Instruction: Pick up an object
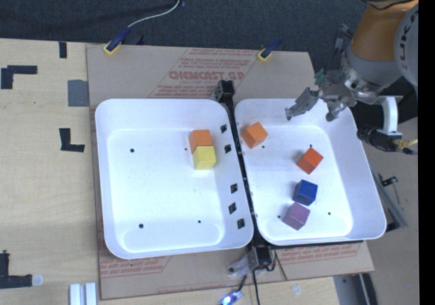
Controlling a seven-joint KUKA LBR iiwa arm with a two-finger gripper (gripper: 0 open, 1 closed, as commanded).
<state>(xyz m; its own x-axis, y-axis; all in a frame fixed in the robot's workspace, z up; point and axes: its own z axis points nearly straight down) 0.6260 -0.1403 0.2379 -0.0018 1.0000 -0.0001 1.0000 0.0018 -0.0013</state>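
Two bins, six blocks
Left bin point(115, 181): orange and yellow blocks, touching; right bin point(353, 181): four blocks; gripper point(314, 111) spread wide, nothing grasped.

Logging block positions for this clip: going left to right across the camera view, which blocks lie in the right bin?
Orange block by the divider, purple block, blue block, red-orange block. The gripper hangs open above the right bin's far edge.
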